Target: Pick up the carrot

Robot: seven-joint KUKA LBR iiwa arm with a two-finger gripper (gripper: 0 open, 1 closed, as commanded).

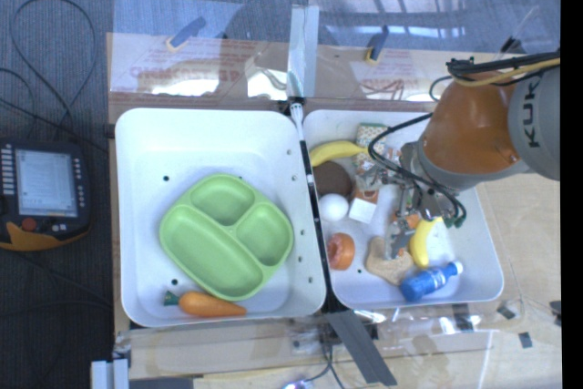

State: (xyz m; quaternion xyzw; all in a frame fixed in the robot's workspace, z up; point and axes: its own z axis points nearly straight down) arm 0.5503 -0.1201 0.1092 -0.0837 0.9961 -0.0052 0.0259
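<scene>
- Carrot (211,305) lies at the left bin's (146,137) front edge, just beside the green plate (228,235).
- Hand (401,237) is down in the right bin (483,273), among a banana (333,151), egg (333,208) and blue bottle (430,281).
- Arm's orange band (469,132) sits above.

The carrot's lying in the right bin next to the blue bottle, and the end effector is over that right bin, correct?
Not quite. The camera view shows the carrot in the left bin, at its near edge beside the green divided plate. The end effector is indeed over the right bin, where the blue bottle lies.
</scene>
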